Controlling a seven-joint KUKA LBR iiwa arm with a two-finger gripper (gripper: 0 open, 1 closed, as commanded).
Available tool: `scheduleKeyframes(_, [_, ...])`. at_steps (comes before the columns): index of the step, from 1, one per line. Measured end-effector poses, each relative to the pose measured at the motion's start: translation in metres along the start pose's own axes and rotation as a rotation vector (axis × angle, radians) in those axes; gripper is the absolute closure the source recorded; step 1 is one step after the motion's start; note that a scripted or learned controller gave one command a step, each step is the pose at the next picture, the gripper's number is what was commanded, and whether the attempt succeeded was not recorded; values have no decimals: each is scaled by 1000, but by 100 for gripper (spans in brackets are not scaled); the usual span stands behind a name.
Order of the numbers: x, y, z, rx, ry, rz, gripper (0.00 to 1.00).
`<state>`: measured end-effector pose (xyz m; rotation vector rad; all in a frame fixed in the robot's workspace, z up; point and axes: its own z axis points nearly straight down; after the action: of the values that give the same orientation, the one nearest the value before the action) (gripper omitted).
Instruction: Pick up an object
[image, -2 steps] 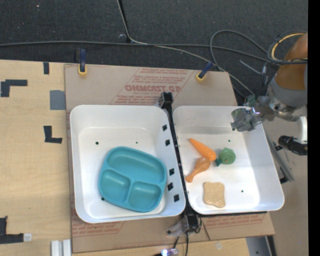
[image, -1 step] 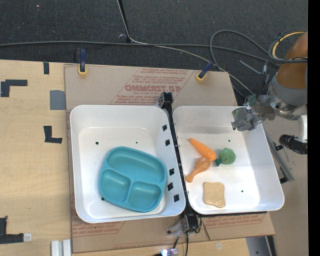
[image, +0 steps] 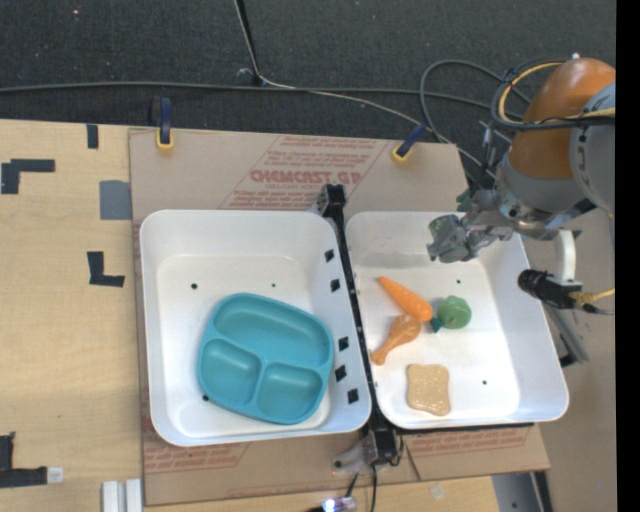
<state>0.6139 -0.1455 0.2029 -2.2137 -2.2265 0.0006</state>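
Camera view: carrot lies mid right bin, touching the drumstick, broccoli beside. Gripper hovers above the far edge; you can't tell its finger state. Likely light, stiff, slippery plastic; take it across the thick middle.

Robotics lab, clamped cardboard sheet, taped bench, trailing cables

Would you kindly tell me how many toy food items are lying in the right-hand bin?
4: a carrot near the middle, a green vegetable just right of it, a drumstick below the carrot, and a bread slice toward the front. The claw could hide something small.
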Motion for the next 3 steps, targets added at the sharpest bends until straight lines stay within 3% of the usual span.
scheduleKeyframes(1, [44,-6,-2,0,0,1,100])
scheduleKeyframes(3, [169,-5,-4,0,1,-2,100])
